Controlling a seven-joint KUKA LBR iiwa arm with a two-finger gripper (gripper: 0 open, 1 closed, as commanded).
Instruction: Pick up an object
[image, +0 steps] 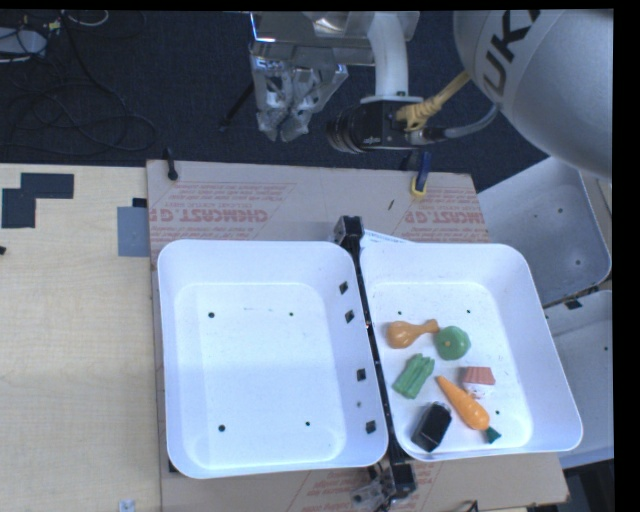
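Note:
The right bin (520, 290) holds several small toys: an orange drumstick shape (411, 332), a green round piece (452, 343), a green ridged piece (413, 377), a small red and white block (478, 376), an orange carrot (464, 402) and a black block (432, 426). My gripper (287, 118) hangs high at the top of the view, above the dark floor behind the bench, far from the bins. Its fingertips sit close together with nothing between them.
The left bin (190, 270) stands beside the right one, joined by a black divider (360, 340). Both rest on a cardboard sheet (250, 205) on the wooden bench. The grey arm (540, 60) crosses the upper right corner.

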